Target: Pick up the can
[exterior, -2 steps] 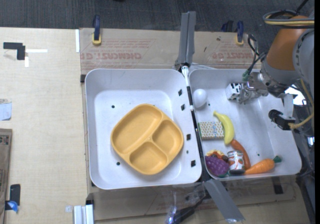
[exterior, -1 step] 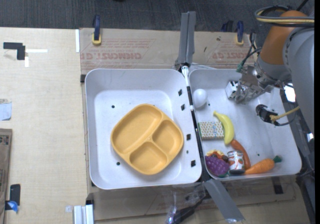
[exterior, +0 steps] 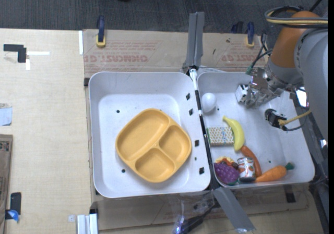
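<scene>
Two white bins sit side by side: the left bin holds one yellow divided plate, and the right bin holds one can low in the frame among one banana, one carrot, one bunch of grapes, one white ball and one small box. The gripper hangs at the bin's upper part, well apart from the can. How far its pincer is spread, I cannot tell.

A light wooden bench carries two shallow white bins side by side, the left bin and the right bin, touching along a shared edge. Brown cardboard lies under them, held by blue clamps at the back.
</scene>
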Robot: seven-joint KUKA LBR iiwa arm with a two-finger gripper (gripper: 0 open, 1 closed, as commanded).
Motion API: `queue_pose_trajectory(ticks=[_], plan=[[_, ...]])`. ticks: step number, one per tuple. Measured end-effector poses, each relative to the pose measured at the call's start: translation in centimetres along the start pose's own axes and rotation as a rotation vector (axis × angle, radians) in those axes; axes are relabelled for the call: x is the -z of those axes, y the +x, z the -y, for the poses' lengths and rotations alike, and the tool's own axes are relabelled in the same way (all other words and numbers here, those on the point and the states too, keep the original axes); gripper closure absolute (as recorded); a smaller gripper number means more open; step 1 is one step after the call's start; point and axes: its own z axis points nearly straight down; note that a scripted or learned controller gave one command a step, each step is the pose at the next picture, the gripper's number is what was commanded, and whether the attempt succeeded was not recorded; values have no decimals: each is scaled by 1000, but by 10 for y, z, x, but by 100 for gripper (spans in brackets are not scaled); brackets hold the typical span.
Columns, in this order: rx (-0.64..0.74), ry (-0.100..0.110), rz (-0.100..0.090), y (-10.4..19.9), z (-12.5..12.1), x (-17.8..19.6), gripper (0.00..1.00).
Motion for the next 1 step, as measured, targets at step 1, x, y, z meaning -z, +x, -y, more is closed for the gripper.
queue_pose_trajectory(ticks=[1], plan=[[-24, 8, -8, -3, -2, 0, 0]])
